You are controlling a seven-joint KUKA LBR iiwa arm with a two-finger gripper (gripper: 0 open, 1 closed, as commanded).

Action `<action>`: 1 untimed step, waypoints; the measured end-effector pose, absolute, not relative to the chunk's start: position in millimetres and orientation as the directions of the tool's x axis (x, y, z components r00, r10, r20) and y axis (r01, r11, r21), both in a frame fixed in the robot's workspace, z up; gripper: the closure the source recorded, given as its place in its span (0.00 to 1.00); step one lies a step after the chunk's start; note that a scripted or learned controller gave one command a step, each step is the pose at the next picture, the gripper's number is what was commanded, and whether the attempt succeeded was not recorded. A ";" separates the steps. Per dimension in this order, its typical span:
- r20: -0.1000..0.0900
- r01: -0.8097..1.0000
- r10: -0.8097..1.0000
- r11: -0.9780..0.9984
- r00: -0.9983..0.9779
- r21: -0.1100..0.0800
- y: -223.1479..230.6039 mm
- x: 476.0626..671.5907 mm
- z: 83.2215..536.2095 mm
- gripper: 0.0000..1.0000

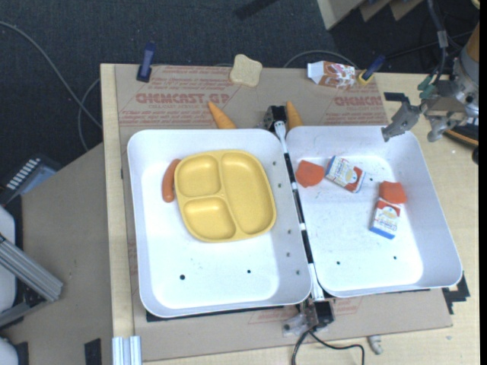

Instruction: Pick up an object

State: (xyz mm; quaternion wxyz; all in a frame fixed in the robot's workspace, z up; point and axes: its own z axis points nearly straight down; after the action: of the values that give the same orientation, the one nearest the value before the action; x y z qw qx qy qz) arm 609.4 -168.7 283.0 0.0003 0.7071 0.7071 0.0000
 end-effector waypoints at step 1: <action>0.000 1.000 1.000 0.000 0.000 -0.002 -212.1 597.8 167.1 0.00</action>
State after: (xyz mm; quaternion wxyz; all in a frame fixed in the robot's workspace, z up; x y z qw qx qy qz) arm 597.8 -212.1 167.1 -0.0007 0.7073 0.7069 -0.0008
